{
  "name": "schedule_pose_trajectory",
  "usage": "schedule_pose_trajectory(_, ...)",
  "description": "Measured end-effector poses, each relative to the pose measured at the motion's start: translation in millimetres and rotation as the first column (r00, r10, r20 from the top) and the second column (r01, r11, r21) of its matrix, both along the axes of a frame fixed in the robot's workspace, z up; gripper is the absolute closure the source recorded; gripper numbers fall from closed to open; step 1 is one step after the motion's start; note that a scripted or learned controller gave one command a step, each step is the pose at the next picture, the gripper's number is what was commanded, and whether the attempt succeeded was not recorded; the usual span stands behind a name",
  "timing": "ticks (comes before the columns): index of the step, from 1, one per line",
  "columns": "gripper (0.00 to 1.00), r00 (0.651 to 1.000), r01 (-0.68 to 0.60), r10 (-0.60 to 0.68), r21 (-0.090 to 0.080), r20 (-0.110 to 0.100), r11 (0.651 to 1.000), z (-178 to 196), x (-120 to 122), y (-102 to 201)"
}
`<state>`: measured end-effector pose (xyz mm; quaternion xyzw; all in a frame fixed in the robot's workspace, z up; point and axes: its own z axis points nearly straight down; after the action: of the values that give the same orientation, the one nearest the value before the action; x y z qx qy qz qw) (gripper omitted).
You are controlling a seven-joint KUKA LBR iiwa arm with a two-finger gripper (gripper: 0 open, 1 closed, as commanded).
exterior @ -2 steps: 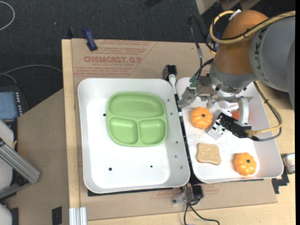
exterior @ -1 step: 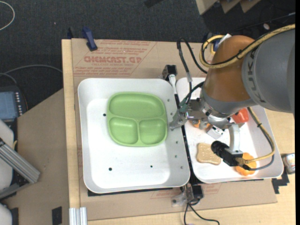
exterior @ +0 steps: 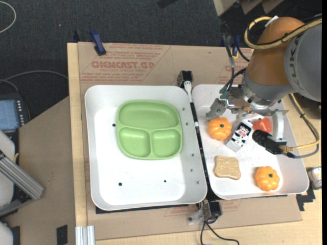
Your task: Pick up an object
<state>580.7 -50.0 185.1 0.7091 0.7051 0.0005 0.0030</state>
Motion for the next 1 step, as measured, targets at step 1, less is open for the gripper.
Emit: schedule_pose_trajectory(1,0.00,1.000,-0.010,0.010,0.007,-0.009,1.000,24.2,-50.6,60.9)
